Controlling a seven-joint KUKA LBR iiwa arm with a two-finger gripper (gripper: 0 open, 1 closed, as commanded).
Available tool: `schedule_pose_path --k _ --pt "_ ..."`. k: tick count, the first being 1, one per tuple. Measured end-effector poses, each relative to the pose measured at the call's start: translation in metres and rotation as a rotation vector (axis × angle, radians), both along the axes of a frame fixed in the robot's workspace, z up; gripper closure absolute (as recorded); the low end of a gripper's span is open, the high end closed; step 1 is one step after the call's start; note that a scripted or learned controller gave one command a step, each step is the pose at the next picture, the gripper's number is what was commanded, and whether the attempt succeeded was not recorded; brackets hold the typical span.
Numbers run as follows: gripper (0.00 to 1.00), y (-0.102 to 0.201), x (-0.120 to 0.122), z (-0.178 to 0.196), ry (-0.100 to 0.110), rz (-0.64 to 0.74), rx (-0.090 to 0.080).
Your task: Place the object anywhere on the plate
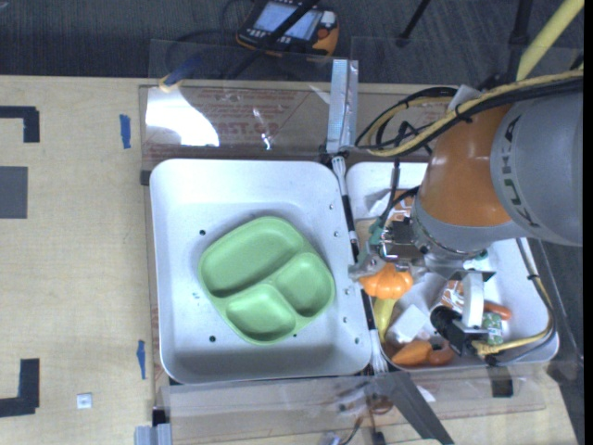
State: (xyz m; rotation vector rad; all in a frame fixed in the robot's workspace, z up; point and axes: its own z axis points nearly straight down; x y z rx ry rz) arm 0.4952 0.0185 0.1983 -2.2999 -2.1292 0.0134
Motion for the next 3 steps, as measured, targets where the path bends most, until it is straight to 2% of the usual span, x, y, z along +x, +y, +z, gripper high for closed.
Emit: schedule_pose_path --k 1,2,3 --pt "1.00 0.094 0.063 0.042 -0.005 -0.026 -0.002" --pt "0.00 0.094 0.063 0.042 -0.005 -0.025 -0.002" --pt "0.00 0.061 0.031 -0.017 -0.003 -0.045 -0.002"
